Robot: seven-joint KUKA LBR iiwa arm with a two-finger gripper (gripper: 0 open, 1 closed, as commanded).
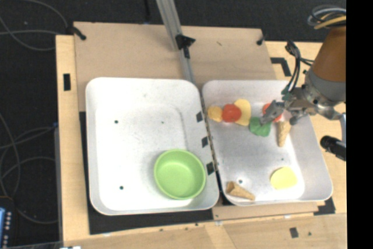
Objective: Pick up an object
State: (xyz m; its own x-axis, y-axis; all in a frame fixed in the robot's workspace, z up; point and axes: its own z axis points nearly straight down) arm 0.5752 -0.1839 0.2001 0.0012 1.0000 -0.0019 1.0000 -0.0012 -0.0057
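Arm reaching in from right over right bin [309,181]. Claw [278,115] hanging low at bin's far right part, fingers standing spread, one tip just beside green toy [260,127], nothing showing between them. Red piece [231,113] sitting between two yellow pieces [243,108] left of claw. Tan cone [282,133] lying just right of green toy. Yellow round piece [284,178] and second cone [239,190] resting near bin's front edge. Green bowl [179,174] sitting in left bin [122,108], front right corner. Both bins lying on desk [128,49].
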